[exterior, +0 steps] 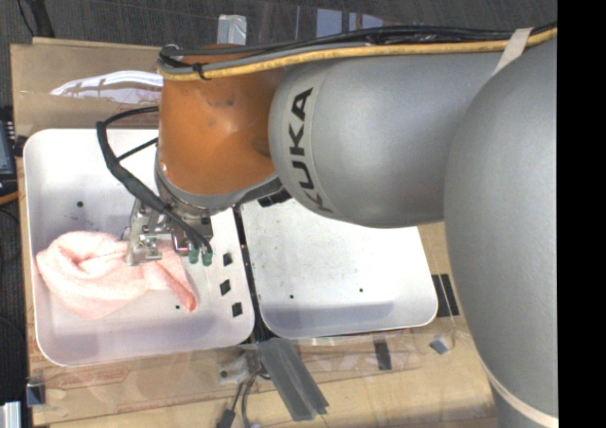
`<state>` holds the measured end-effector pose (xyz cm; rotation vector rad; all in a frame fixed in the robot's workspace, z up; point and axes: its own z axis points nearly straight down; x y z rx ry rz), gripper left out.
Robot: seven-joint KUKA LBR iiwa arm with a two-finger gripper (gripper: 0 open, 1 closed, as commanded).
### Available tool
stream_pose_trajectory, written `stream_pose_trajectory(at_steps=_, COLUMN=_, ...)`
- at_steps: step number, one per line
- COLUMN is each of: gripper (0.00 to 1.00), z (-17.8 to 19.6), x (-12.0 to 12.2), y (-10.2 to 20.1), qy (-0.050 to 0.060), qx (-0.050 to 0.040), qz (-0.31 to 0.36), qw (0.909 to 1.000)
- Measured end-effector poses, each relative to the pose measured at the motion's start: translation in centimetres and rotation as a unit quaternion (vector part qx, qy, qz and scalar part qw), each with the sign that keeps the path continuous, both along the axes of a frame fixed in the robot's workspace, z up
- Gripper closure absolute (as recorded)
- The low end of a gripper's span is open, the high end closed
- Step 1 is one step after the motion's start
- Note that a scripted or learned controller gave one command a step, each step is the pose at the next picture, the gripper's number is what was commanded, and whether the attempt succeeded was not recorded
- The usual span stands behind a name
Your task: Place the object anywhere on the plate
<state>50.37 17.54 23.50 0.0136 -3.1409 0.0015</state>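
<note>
A crumpled pink cloth (95,275) lies in the left white bin (57,170), at its near left part. A strip of the cloth trails right toward the bin's middle. My gripper (151,241) hangs under the orange wrist band (213,133) and is down at the cloth's right end, touching or just above it. The metal gripper body covers the spot where it meets the cloth. The big grey arm hides the back of both bins.
The right white bin (341,284) sits beside the left one, divided from it by a black-marked rim (241,275). Black cables (114,156) loop from the wrist over the left bin. Cardboard and tape line the bench's front edge.
</note>
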Motion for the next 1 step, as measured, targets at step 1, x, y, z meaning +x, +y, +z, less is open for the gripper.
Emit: stream_pose_trajectory(at_steps=1, gripper=0.0, z=0.02, x=0.02, y=-0.01, qy=0.0, qx=0.0001, qz=0.0, qw=1.0)
